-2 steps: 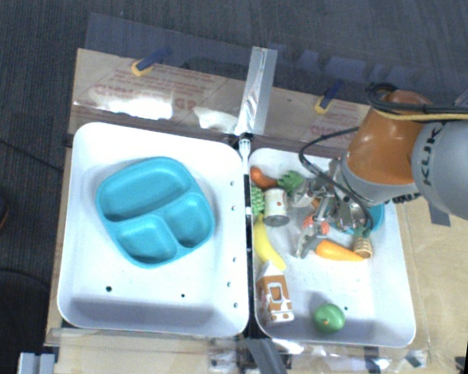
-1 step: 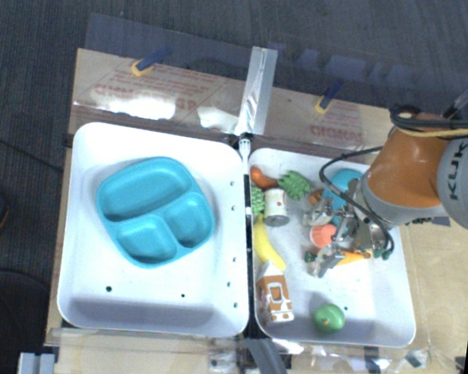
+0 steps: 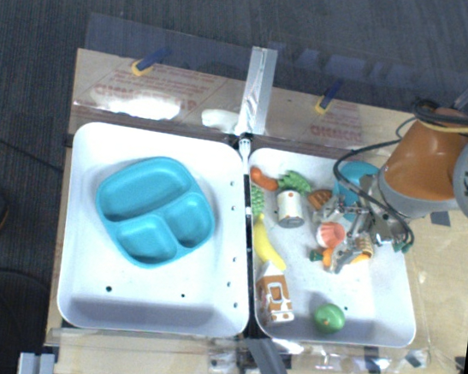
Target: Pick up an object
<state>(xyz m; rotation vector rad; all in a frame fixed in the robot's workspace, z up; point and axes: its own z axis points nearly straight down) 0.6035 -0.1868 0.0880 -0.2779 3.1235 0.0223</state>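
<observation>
The gripper [image 3: 349, 241] was low in the right bin [image 3: 388, 320], among a cluster of small objects [image 3: 331, 235] near that bin's centre; whether it was open or closed could not be told. A yellow banana [image 3: 265, 245] lay along the bin's left wall, a green lime [image 3: 329, 317] at its near side. The left bin [image 3: 81, 290] held a blue divided tray [image 3: 155, 211].

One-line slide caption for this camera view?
Gripper low over right bin's toy clutter; blue tray in left bin.
</observation>
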